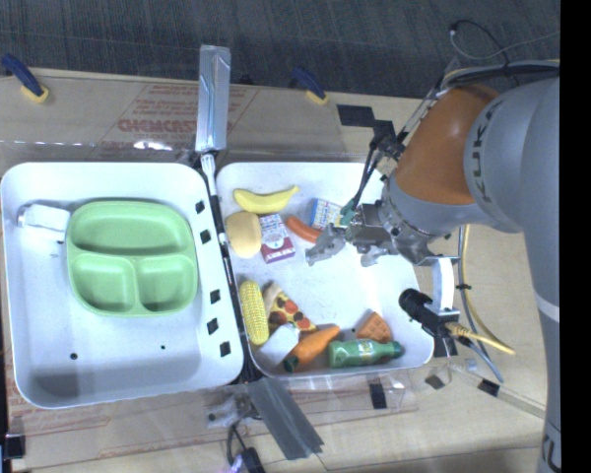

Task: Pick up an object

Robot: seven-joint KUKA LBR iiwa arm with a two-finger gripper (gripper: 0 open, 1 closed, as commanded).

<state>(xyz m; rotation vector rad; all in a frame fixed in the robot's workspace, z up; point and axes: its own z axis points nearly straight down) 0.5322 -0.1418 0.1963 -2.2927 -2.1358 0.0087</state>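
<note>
The gripper (345,247) hangs low over the right bin (414,358), its two grey fingers (322,250) spread apart with nothing between them. Just off the fingertips, on the side away from the arm, lies a small red-and-white carton (276,239), and this looks like the likeliest target. Between the carton and the fingers, slightly toward the bin's far wall, sits an orange-red sausage-shaped toy (301,230), with a small blue-and-white packet (324,211) just beyond it.

To do the pick well, the fingers probably need to shift a little further from the arm until they straddle the carton, then descend straight before closing. The crowding is the risk: one finger could land on the sausage toy or nudge the carton against the pale round potato-like piece (242,233) touching its far side. Closing across the carton's shorter width should give the steadier hold.

The carton is boxy, lying flat, mostly white on top with a dark red lower band and some small print too fine to read. Its flat faces should suit parallel fingers.

Farther from the fingers, a banana (266,199) lies near the far wall, while a corn cob (252,310), a pizza slice (288,308), a carrot (315,342) and a green bottle (362,352) gather along the near wall. A green divided tray (133,256) occupies the left bin (30,363).
</note>
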